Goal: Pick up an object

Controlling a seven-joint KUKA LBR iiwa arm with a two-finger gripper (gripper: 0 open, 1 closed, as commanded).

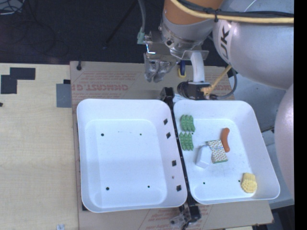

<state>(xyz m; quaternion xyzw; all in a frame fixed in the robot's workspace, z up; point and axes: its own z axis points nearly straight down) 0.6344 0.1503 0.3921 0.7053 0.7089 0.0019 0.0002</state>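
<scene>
My gripper hangs high over the brown board behind the bins, just beyond the far corner where the two bins meet. The grey arm with its orange band fills the top right. In the right bin lie two green ridged pieces near its left wall. Toward the middle are an orange sausage shape, a small patterned packet and a white block. A yellow corn-like piece sits at the near right corner. None of them touches the gripper.
The left bin stands beside the right one, parted from it by a black-clipped ridge. Cables and a black fitting sit on the board behind the right bin. A pale wooden bench top stretches out to the left.
</scene>
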